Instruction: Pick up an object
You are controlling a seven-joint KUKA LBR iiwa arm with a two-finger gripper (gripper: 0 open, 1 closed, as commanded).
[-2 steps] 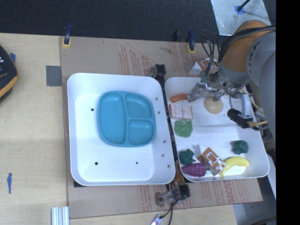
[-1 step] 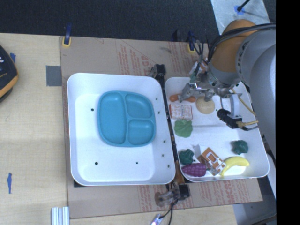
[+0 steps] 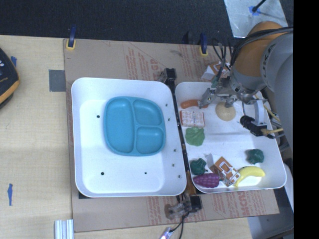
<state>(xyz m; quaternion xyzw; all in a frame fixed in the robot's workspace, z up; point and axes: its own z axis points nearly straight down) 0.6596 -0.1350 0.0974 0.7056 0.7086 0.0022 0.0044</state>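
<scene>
Landmark: right bin (image 3: pixel 195 89), the white bin nearer the arm; all places below are told from it.
Arm: grey with an orange band, reaching over the bin's far right corner.
Hand (image 3: pixel 218 99): low over the bin's far end, just beside the onion; whether it is released or clenched cannot be told, and nothing shows between its fingers.
Onion (image 3: pixel 225 112): pale and round, in the bin's far half, just below the hand.
Carrot (image 3: pixel 189 104): orange, at the bin's far left.
Packet (image 3: pixel 192 118): pinkish and square, by the bin's left wall, just under the carrot.
Lettuce (image 3: pixel 195 136): light green, by the left wall, near the bin's middle.
Banana (image 3: pixel 250 173): yellow, at the bin's near right corner.
Grapes (image 3: pixel 206 180): purple, at the bin's near edge, left of the banana.
Left bin (image 3: pixel 82 133): touching the right bin's left wall.
Plate (image 3: pixel 134 126): blue, three compartments, lying in the left bin.
</scene>
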